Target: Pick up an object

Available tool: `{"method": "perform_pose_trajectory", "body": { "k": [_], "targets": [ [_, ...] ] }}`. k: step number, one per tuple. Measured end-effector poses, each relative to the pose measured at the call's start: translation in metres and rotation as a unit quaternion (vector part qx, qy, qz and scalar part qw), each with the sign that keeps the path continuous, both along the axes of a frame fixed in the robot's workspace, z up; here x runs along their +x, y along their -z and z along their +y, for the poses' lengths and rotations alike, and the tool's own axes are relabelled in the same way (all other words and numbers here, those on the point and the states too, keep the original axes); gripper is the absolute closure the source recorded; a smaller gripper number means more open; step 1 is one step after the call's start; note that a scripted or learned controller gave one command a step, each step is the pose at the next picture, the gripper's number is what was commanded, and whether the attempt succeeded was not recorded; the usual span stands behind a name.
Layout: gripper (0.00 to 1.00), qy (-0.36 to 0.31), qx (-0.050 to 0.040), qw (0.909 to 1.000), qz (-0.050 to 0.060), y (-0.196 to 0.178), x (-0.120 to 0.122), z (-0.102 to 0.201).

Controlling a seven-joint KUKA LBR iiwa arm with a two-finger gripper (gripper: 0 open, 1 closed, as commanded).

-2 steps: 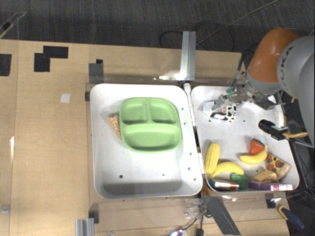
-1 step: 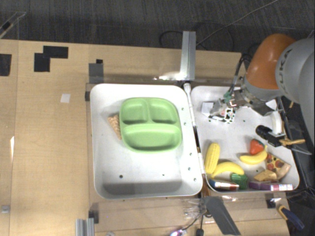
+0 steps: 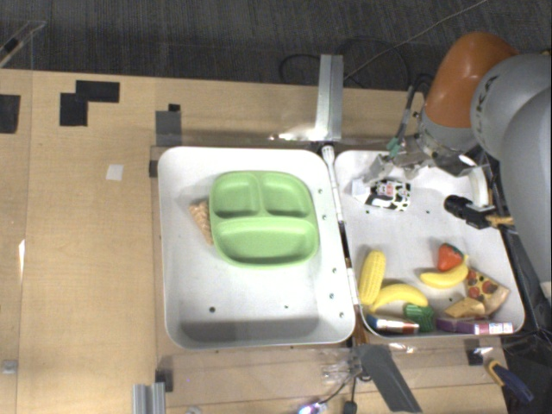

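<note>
Right bin: jaws above small black-white object; bananas near front.

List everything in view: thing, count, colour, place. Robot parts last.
Bins: 2, white, side by side on the bench.
Divided plate: 1, green, middle of the left bin.
Tan item: 1, brownish, tucked at the plate's left edge; too small to identify.
Corn cob: 1, yellow, right bin, near its left wall.
Bananas: 2, yellow, right bin, front half.
Strawberry: 1, red, above the right-hand banana.
Pizza slice: 1, tan with red spots, front right corner.
Black-and-white item: 1, right bin, back, under the gripper.
Small mixed items: several, red, green, purple, along the front wall.
Arm: 1, grey and orange, over the right bin.
Gripper: 1, above the black-and-white item.
</note>
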State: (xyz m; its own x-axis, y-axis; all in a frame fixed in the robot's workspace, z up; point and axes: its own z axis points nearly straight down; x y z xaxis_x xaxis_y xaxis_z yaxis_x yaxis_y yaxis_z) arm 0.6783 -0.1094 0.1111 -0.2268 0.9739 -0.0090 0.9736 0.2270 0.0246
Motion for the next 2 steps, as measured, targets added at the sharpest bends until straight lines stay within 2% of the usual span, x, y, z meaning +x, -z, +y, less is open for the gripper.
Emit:
{"method": "perform_pose_trajectory", "body": {
  "k": [1, 2],
  "targets": [
    [0.0, -0.049, -0.007, 0.9988, -0.006, -0.0002, -0.0062, -0.0002],
    [0.0, -0.049, -0.007, 0.9988, -0.006, -0.0002, -0.0062, -0.0002]
  ]
}}
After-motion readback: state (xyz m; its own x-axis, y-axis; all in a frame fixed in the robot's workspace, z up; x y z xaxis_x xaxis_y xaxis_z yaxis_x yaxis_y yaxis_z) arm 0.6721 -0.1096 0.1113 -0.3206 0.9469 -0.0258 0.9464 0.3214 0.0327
